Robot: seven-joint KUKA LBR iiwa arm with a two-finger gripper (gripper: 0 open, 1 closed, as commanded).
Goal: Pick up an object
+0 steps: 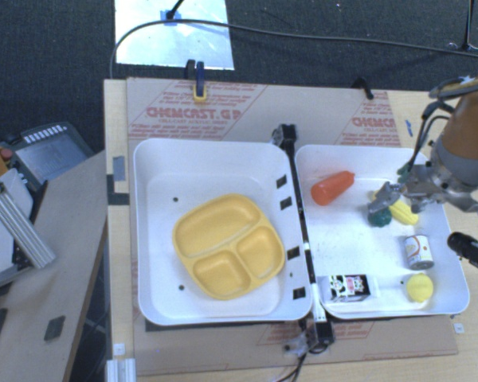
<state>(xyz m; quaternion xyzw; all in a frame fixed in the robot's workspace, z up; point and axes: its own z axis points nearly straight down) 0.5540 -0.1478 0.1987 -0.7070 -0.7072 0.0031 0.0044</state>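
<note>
The gripper (380, 206) hangs low in the right bin (358, 257), directly over a small teal object (379, 218); its grip cannot be made out. A yellow banana-like toy (404, 212) lies just beside it, toward the arm.

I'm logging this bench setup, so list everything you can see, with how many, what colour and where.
bins: two, white, side by side on the bench
divided tray: one, yellow, in the left bin
carrot-shaped toy: one, orange, upper left of the right bin
small can: one, white with orange, right side of the right bin
lemon-like toy: one, yellow, lower right corner of the right bin
small box: one, black and white, lower left of the right bin
yellow toy: one, right bin, by the gripper
teal object: one, right bin, at the gripper
arm: one, grey and orange, from the right
gripper: one, over the right bin
</note>
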